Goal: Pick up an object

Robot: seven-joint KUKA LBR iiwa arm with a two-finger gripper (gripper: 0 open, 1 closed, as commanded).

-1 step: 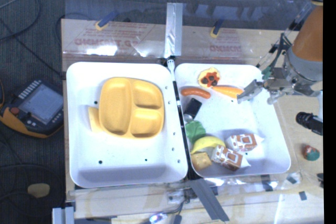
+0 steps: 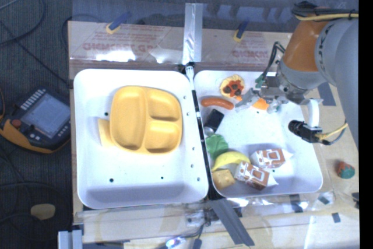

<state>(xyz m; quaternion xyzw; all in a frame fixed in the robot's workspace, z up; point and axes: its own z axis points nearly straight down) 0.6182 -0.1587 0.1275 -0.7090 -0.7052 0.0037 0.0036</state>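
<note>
My gripper [image 2: 259, 102] hangs low over the back of the right bin [image 2: 303, 183], reaching in from the right. It is open, and a small orange piece [image 2: 261, 105] lies between the spread fingertips. Just left of it are a toy pizza slice [image 2: 232, 87] and a red-orange sausage [image 2: 217, 103]. Nearer the front lie a black block [image 2: 214, 119], a green leafy piece [image 2: 217, 142], a yellow banana [image 2: 229, 158], a tan lump [image 2: 223, 178] and two small red-and-white cartons [image 2: 268, 157] [image 2: 252, 175].
The left bin [image 2: 87, 178] holds a yellow divided plate [image 2: 145, 118]. A handheld controller [image 2: 38, 119] lies on the floor at the left. A small red and green item [image 2: 345, 170] sits on the bench right of the bins.
</note>
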